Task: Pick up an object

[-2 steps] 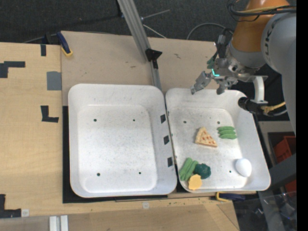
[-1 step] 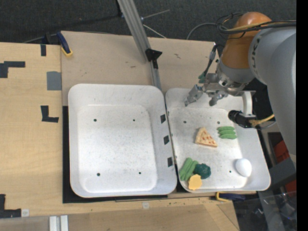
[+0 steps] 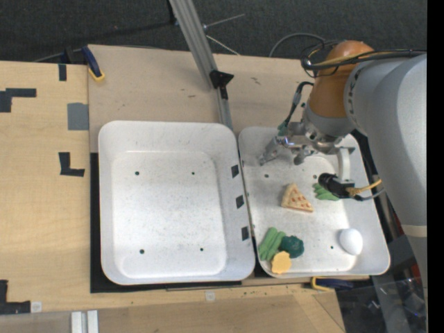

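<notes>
The left bin [image 3: 170,200], a shallow white speckled tray, lay beside the right bin [image 3: 368,252], which carried the things to pick. At the right bin's near edge a ribbed green piece [image 3: 271,242] lay with its long axis slanting from near-left to far-right, touching a dark green lump [image 3: 293,245] and a yellow piece [image 3: 281,262]. Farther right sat a tan wedge [image 3: 297,199] with its tip pointing far-left, and a smooth white egg-shaped object [image 3: 350,241]. The gripper [image 3: 283,152] hung over the bin's far part with its metal fingers spread apart and nothing between them.
</notes>
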Tool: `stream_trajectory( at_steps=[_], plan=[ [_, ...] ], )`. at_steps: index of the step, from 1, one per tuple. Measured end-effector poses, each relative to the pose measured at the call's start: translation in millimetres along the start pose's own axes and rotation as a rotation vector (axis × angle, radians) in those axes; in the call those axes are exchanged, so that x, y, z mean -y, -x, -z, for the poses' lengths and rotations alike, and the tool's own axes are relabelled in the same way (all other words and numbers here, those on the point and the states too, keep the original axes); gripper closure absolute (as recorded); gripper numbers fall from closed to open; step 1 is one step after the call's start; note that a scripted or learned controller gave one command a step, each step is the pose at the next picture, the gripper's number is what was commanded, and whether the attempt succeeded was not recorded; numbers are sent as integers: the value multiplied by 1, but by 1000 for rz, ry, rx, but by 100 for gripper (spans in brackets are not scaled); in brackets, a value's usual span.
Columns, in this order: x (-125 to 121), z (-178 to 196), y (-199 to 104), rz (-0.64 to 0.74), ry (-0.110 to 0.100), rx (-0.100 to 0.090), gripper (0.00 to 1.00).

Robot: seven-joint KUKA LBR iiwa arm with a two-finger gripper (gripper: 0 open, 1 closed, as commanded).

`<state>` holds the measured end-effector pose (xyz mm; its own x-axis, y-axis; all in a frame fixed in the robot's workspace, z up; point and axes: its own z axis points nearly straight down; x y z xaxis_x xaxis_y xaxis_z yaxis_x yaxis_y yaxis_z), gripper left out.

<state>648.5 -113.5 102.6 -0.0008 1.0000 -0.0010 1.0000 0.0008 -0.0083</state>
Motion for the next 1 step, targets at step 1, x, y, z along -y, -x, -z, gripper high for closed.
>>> stream_trajectory(
  at_steps=[1],
  plan=[
    [0,-15,-1,1,5,0,0]
  ],
)
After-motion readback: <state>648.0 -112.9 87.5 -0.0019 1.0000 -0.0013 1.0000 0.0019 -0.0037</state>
